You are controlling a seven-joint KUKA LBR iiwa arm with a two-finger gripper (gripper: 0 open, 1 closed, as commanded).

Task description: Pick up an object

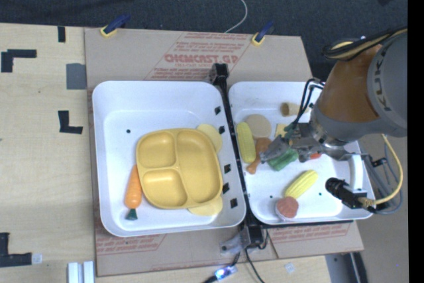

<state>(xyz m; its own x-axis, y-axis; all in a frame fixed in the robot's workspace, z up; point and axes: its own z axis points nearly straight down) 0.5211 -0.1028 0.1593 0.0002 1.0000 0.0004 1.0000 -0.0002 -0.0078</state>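
My gripper point(283, 149) is low in the right bin point(265, 95), left of the bin's middle. A green toy vegetable point(285, 160) lies right under its tip; whether it is gripped is unclear. Beside the gripper to the left are an orange-brown piece point(259, 153), a yellow corn cob point(246, 141) along the bin's left wall, and a tan round disc point(259, 123). Nearer the front lie a second yellow corn piece point(300, 183) and a red round piece point(287, 208). A small brown bit point(285, 108) sits at the back.
The left bin point(112, 109) holds a yellow divided plate point(179, 166) resting on pale yellow pieces point(212, 136), with an orange carrot point(133, 189) at its left. The grey arm with its orange band point(351, 89) hangs over the right bin's right side. A black cable fitting point(344, 192) sits at the front right.
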